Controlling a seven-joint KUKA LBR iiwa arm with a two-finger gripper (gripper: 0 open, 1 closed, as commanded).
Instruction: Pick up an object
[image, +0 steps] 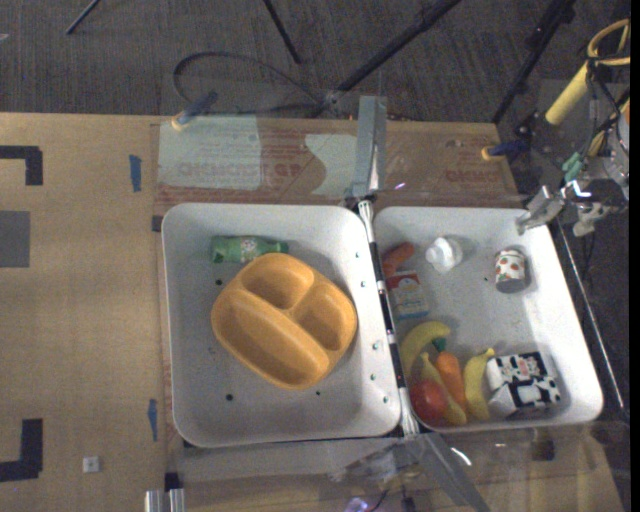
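The right bin (560, 320) holds several objects. Along its left side lie a red sausage-shaped piece (397, 257) and a small red and white carton (408, 296). Farther back are a white cup (445, 252) and a small strawberry-print can (510, 269). At the front sit a banana (425, 338), a carrot (450, 372), a red tomato (428, 400), a second banana (477, 385) and a cow-print milk carton (522, 384). My gripper (545, 208) hangs over that bin's far right corner, apart from all of them, with nothing visibly held.
The left bin (190, 300) holds a yellow divided plate (284, 318) and a green bottle (247, 247) lying behind it. A metal divider (372, 270) runs between the bins. Cables and tripod legs (300, 60) lie on the floor beyond the bench.
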